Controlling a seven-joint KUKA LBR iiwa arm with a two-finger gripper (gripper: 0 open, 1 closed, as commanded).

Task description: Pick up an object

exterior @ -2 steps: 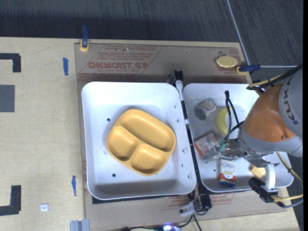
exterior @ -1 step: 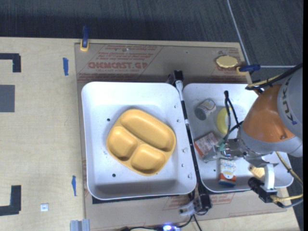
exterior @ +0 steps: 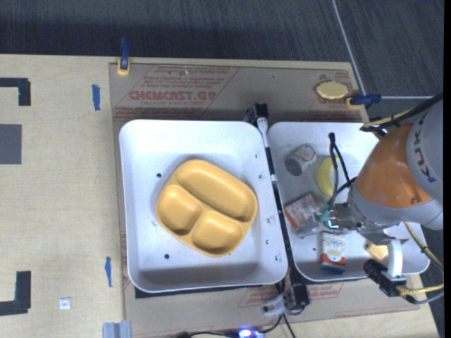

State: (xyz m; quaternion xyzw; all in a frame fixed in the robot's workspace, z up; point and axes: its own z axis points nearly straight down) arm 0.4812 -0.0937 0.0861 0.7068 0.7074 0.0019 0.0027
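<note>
Right of yellow tray (exterior: pixel 206 206), in right bin (exterior: pixel 282 141): small carton (exterior: pixel 332 251), crinkly packet (exterior: pixel 302 210), can (exterior: pixel 300 158), yellow fruit (exterior: pixel 324 177). Carton likely light, stiff (flat sides suit pinch). Gripper (exterior: pixel 331 220) sits just above carton; jaw state hidden, cannot tell.
</note>
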